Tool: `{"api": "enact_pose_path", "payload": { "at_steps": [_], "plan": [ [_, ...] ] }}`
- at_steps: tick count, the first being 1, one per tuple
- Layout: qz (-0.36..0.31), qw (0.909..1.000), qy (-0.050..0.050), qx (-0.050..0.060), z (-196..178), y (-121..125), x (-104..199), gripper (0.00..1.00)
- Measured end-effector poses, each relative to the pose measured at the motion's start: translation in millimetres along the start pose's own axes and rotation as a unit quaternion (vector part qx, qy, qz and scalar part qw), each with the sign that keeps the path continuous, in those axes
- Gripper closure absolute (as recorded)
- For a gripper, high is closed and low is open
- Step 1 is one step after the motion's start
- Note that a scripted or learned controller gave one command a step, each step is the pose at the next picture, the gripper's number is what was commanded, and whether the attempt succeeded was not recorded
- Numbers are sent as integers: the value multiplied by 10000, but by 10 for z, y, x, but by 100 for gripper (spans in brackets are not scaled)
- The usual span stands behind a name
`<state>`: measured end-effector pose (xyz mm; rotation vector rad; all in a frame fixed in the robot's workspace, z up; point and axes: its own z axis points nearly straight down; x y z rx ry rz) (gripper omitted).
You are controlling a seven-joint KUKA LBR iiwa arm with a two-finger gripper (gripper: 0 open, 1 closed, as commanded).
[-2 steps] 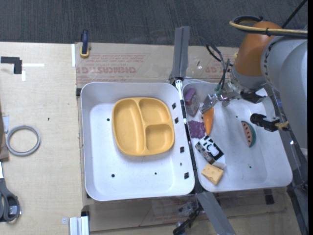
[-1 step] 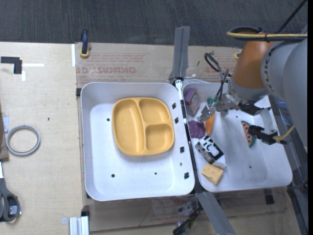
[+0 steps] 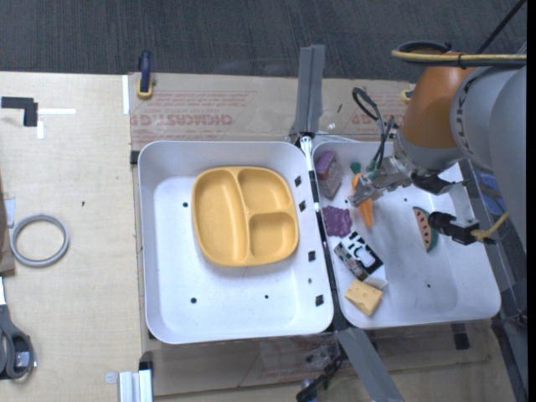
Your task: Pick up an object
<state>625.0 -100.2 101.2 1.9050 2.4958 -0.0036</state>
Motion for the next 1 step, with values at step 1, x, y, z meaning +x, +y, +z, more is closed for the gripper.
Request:
{"api": "enact_pose_path", "payload": {
  "at_steps": [1],
  "plan": [
    [509, 9987, 7, -1, -1172, 206, 630, 100]
  ]
}}
